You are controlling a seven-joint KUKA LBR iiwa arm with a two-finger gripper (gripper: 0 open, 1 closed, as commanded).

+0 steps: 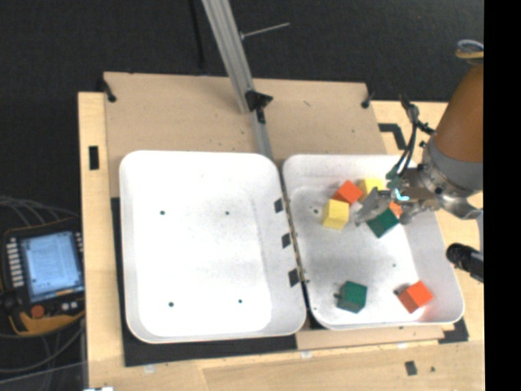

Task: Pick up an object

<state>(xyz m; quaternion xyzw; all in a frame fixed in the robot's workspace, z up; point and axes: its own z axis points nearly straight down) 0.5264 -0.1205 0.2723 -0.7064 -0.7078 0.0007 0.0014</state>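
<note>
Two white bins sit side by side on the desk [94, 218], and everything you could pick lies in the right bin [431, 316]. The left bin [195, 243] is not where you should look. Your gripper [376, 208] reaches in from the right, low over a tight cluster near the bin's upper middle: a yellow cube [334, 214], an orange cube [349, 191], a second yellow piece [374, 186] partly hidden behind the wrist, and a green cube [383, 224] right under the tool. Whether the fingers are apart, together or clamped on something, you cannot tell from this view, because the metal blurs into the blocks.

Watch the crowding. With the cubes touching or nearly so, a closing grip could catch two at once, or land on an edge and squirt the green cube sideways. A tilted block, as the green one appears to be, may slip out on the lift. A push could also shove the cluster toward the wall.

Well apart, near the front edge, a darker green cube [352, 296] and another orange cube [414, 296] stand alone; those look like easier targets if this try fails.
</note>
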